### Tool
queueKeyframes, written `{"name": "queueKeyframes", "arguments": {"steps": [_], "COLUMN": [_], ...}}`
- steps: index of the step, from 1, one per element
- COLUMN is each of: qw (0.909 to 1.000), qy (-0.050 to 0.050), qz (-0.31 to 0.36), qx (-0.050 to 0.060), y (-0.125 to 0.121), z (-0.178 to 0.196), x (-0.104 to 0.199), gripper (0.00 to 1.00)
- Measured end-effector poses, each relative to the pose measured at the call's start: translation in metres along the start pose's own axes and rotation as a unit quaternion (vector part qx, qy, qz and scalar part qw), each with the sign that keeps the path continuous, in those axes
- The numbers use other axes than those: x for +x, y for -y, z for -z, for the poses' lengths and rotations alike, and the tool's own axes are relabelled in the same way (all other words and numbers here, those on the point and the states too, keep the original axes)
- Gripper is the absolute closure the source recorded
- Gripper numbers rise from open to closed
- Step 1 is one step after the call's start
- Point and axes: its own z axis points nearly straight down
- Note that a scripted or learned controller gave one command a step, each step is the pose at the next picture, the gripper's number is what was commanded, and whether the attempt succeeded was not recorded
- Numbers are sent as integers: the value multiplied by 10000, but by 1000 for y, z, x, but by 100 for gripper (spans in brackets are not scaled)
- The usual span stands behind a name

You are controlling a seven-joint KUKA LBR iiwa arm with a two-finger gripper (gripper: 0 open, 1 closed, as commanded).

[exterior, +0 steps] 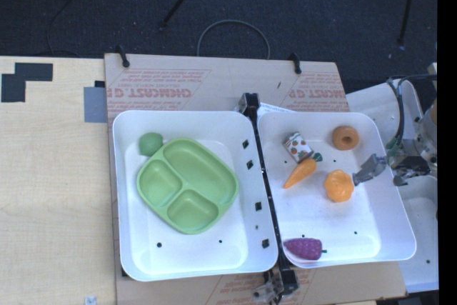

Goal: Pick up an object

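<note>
My gripper [389, 169] hangs over the right rim of the right bin [396, 239]. It is open, with nothing between its fingers. One grey fingertip [369, 169] points at an orange fruit [339, 186] and stands just right of it. In the same bin, left of the fruit, lies a carrot [300, 172]. A small printed can [298, 146] sits above the carrot. A brown donut [345, 137] rests near the back wall, and a purple bunch of grapes [303, 248] lies by the front wall.
The left bin [132, 246] holds a green divided plate [187, 184] and a small green ball [150, 143]. A black divider [260, 189] runs between the bins. Cardboard lies under both, and a wooden bench top [50, 189] extends left.
</note>
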Motion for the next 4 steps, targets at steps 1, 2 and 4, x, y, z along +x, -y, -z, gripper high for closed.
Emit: {"name": "queueKeyframes", "arguments": {"steps": [1, 2, 4], "qw": [10000, 10000, 10000], "qy": [14, 1, -2], "qz": [12, 11, 10], "qx": [-58, -26, -25], "y": [-2, 0, 2], "z": [6, -38, -155], "x": [0, 1, 7], "gripper": [0, 0, 0]}}
